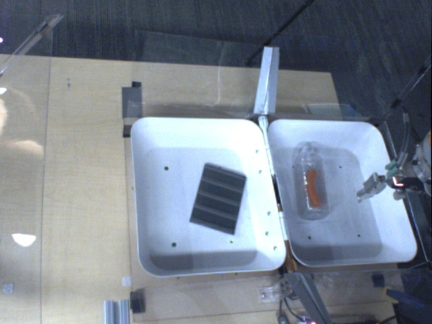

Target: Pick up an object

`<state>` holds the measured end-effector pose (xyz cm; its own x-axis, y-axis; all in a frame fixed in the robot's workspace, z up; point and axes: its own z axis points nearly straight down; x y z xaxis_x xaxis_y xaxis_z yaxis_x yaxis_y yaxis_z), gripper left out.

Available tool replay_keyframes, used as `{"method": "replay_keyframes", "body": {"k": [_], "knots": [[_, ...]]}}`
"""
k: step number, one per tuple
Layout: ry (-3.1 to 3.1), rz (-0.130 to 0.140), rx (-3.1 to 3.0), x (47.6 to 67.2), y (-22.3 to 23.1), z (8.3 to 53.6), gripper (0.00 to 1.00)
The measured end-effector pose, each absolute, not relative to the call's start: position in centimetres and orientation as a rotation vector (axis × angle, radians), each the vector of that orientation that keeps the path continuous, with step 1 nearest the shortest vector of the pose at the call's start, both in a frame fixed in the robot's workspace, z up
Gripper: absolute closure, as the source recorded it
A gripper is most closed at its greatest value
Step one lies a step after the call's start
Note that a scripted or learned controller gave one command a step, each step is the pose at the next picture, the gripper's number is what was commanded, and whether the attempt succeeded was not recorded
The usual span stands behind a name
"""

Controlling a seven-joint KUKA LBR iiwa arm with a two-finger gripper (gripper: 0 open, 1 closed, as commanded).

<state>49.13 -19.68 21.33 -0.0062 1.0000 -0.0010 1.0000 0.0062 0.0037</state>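
My gripper [373,185] comes in from the right edge of the view, over the right-hand part of the right bin [398,248]. What I can make out of it is a pale, slim finger [370,186] angled down and to the left, its tip low over the white floor of that bin. Whether my fingers are spread or pressed together I cannot tell: they are small and blurred, and the parts behind them run off the edge. Nothing shows between them. Just behind the finger sits a small cluster of wrist hardware with a tiny red spot, and the rest of my arm is cut off by the frame.

To the left of my fingertip, apart from it, lies a clear plastic bottle [312,181] on its side, lengthwise up and down the view, near the middle of the right bin. Something orange shows inside it; its transparent walls blend into the white floor, so its outline is hard to trace.

The left bin [145,248] touches the right one along a shared rim. In it a dark ribbed rectangular block [218,198] lies flat and slightly turned, well apart from my gripper.

Both bins rest on a light wooden bench [74,181], with a grey upright post [267,79] standing behind their join.
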Motion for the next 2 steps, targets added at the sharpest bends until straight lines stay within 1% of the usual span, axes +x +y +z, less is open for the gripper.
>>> {"method": "replay_keyframes", "body": {"k": [1,2], "knots": [[2.316,0.033,2.075,57.4,-13.6,14.0,0.00],[2.261,0.005,2.174,58.8,-11.7,20.9,0.00]]}}
